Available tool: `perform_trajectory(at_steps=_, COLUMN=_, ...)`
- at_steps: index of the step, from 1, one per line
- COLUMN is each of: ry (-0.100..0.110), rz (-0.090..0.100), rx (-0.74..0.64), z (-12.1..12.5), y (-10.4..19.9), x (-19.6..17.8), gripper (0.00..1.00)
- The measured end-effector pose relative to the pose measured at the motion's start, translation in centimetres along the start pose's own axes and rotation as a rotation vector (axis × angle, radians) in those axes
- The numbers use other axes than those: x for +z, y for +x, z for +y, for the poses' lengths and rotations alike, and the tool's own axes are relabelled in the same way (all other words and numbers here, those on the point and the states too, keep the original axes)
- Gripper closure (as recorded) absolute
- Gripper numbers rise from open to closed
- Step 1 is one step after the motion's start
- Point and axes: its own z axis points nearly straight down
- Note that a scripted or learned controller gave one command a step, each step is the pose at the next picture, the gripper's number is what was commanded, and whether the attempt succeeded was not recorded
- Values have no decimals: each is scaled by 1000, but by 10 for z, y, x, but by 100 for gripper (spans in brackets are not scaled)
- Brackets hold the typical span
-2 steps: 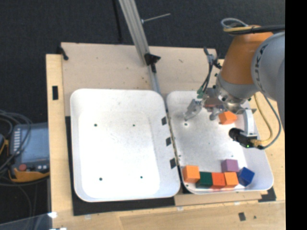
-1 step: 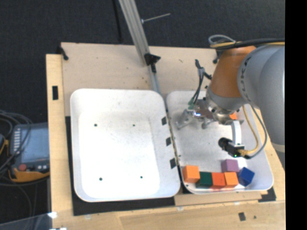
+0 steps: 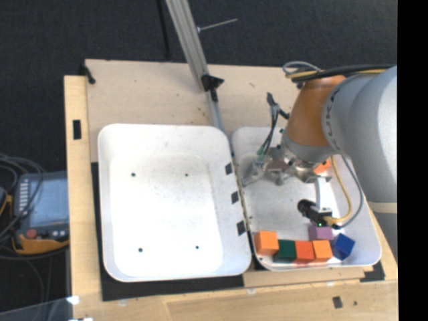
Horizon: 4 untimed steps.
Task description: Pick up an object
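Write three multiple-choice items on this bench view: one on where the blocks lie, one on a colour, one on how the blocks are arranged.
1. The blocks lie in:
A. the left bin
B. the right bin
C. both bins

2. The block next to the orange block at the row's left end is:
A. yellow
B. white
C. green

3. The blocks are:
A. bunched along the near wall
B. spread over the floor
C. stacked in a tower

Answers: 1 B, all sit under the arm's side. 2 C, the green block touches it. 3 A, they line the bottom edge.
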Motion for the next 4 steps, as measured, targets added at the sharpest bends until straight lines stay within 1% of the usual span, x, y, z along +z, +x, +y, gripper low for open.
perform_trajectory(at_steps=1, ry=-6, rz=2, rx=8, z=1, y=0, x=-13, gripper=100)
perform_trajectory(at_steps=2, ry=-6, rz=1, rx=6, z=2, y=-3, x=-56, gripper=100)
perform_trajectory(at_steps=3, ry=-8, rz=1, rx=-4, z=13, y=-5, x=-113, gripper=100)
perform_trajectory(at_steps=4, ry=-5, rz=1, rx=-6, z=14, y=-7, x=-134, gripper=100)
